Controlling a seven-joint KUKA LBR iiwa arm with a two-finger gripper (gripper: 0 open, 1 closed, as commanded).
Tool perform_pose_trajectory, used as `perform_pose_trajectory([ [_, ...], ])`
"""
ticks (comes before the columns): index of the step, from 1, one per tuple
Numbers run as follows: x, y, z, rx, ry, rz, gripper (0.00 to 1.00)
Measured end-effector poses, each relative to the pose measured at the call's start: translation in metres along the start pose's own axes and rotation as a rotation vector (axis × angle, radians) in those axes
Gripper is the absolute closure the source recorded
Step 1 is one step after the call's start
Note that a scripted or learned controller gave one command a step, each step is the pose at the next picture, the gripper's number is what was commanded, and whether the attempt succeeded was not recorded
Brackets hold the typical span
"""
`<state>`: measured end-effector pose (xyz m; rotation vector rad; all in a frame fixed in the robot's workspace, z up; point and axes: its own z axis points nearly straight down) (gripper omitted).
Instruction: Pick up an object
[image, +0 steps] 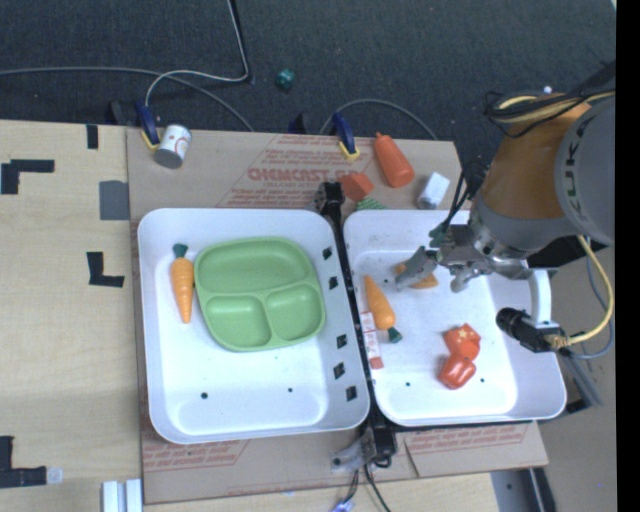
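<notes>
while the gripper (440, 268) hangs low in the right bin (540, 400) with fingers spread and nothing between them, the nearest carrot (379, 306) lies just to its left by the bin's left wall, long axis running up-left to down-right

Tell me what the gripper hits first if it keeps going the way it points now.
Probably the carrot in the right bin: the gripper points down-left toward it. Depth is unclear, so it might meet the bin floor first.
</notes>
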<state>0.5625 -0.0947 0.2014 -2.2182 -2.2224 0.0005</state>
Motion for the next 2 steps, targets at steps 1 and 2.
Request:
perform_pose_trajectory([
  [1,-0.0018,0.0282,0.1146,-0.005,-0.001,0.000,0.00],
  [2,-0.0022,0.0280,0.1053,-0.005,-0.002,0.000,1.00],
])
